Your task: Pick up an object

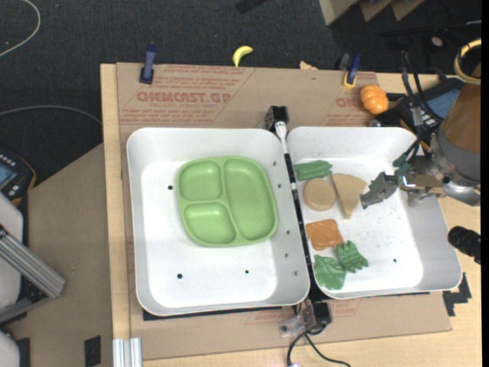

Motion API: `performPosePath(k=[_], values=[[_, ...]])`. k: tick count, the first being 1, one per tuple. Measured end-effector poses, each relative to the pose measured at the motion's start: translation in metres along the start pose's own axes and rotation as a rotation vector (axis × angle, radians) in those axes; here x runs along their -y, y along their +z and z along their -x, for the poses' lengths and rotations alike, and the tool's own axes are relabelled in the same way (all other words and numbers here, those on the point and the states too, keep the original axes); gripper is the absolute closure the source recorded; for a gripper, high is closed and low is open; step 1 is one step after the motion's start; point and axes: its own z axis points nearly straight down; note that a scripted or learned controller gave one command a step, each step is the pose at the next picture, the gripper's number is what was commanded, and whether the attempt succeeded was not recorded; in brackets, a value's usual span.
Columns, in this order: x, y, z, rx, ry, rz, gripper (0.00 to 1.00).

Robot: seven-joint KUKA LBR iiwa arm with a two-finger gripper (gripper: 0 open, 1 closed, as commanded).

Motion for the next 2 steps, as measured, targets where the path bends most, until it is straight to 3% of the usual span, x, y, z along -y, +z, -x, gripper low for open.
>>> performPosePath(k=[1, 2], values=[[0.016, 0.067, -0.046, -0.003, -0.003, -0.01, 0.0], [0.014, 0.076, -0.082, -0.002, -0.003, -0.005, 0.0]])
